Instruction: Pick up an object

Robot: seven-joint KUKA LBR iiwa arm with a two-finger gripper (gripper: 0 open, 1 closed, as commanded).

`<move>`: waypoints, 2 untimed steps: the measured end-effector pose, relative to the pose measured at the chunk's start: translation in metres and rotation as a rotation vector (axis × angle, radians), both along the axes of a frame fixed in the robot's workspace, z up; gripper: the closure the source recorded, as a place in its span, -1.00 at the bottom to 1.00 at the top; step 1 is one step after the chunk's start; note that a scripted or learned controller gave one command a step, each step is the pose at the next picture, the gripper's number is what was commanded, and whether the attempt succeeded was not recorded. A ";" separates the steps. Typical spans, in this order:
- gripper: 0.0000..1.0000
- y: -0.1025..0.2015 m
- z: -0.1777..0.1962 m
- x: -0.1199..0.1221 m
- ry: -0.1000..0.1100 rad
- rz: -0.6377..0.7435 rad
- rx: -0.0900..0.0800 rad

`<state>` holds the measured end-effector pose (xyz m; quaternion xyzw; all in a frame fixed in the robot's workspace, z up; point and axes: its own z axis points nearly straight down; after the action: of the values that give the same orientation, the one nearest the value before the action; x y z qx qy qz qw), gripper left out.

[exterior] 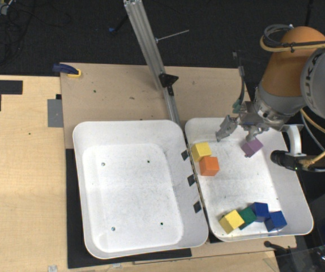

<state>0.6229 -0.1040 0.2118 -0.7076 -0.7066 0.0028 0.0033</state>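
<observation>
My gripper (239, 134) hangs over the far end of the right bin (290, 194), its two fingers spread apart and open. A purple block (252, 147) sits just under the tip of the right finger (253, 132), not between the fingers; I cannot tell if they touch. A yellow block (202, 150) and an orange block (209, 165) lie side by side near the bin's left wall, left of and below the gripper. At the bin's near end lie a yellow block (231, 220), a green block (246, 216) and two blue blocks (260, 209) (275, 220).
The left bin (94, 135) stands beside the right one, with black clips (191, 179) along the shared rim. A slanted aluminium bar (151, 55) rises behind the bins. Black cables (290, 158) hang by the arm at the right.
</observation>
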 end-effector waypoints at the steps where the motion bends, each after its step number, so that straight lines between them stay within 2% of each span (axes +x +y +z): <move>1: -1.00 -0.003 -0.064 -0.004 0.002 0.000 0.001; 2: -1.00 -0.004 -0.091 0.002 -0.027 0.001 -0.003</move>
<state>0.6252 -0.1079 0.1211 -0.7073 -0.7069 -0.0055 -0.0074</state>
